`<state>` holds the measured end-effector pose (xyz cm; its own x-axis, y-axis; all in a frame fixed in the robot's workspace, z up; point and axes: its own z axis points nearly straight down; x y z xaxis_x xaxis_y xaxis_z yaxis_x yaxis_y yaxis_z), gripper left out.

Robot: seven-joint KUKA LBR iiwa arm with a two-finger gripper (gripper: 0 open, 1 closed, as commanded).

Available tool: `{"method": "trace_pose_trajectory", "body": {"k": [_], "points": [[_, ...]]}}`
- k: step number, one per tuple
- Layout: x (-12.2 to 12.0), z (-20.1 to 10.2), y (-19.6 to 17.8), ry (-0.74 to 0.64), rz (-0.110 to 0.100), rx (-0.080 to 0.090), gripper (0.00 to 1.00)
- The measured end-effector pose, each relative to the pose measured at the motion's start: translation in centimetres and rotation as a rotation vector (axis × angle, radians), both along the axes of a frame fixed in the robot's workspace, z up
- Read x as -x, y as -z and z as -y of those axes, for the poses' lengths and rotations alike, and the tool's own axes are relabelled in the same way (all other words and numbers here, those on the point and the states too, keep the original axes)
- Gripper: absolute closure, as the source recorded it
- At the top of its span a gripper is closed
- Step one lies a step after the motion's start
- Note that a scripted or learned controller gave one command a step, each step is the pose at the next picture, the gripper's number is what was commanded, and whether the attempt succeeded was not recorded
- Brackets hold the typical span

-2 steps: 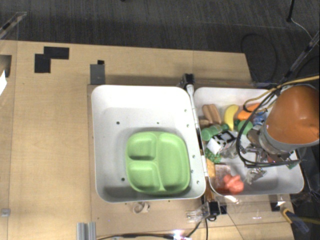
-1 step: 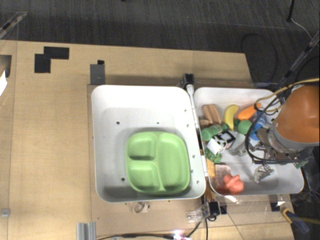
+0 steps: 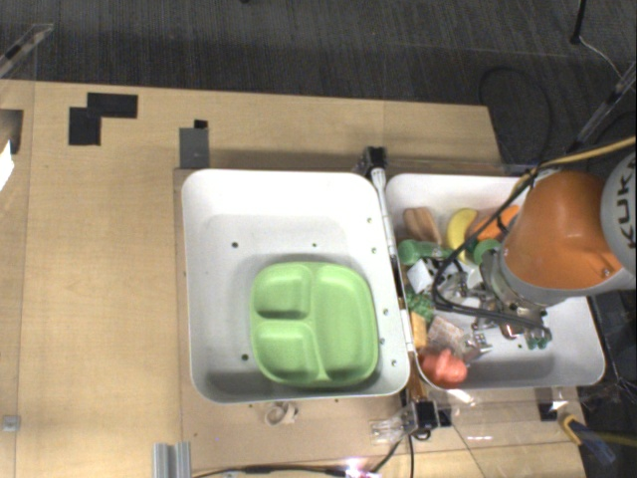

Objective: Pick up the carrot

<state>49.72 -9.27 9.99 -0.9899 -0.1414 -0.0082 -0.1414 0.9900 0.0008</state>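
Camera view, and I'm looking down at both bins on the surface [image 3: 100, 297]. Left bin [image 3: 214, 212] carries a green divided plate [image 3: 314, 322], nothing else to report there. Right bin [image 3: 577, 352] is where the action is: a crowded heap of toy food along its left side. I can pick out a yellow piece [image 3: 460, 227], a tan piece [image 3: 421, 223] at the top, some green bits [image 3: 420, 252], and a red piece [image 3: 444, 367] down near the front edge.

My arm's orange band [image 3: 557, 232] hangs over that bin, and the end effector [image 3: 476, 319] is low in the pile, just above the red piece. Cables and the wrist body cover it, so I cannot tell how it stands or whether anything is caught in it.

Now the carrot [image 3: 511, 214]: I read a thin orange sliver at the top of the right bin, just left of the orange band and right of the yellow piece, as the target. Mostly hidden, so I'm not certain.

Progress call: I'd say the pick isn't done. That sliver sits apart from the end effector, nothing is visibly lifted, and the grasp and raise are all left to do.
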Motion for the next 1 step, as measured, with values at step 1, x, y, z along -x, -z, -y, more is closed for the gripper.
{"method": "trace_pose_trajectory", "body": {"k": [1], "points": [[-6.88, 6.22, 1.05, 0.027, 0.009, 0.004, 0.0]]}}
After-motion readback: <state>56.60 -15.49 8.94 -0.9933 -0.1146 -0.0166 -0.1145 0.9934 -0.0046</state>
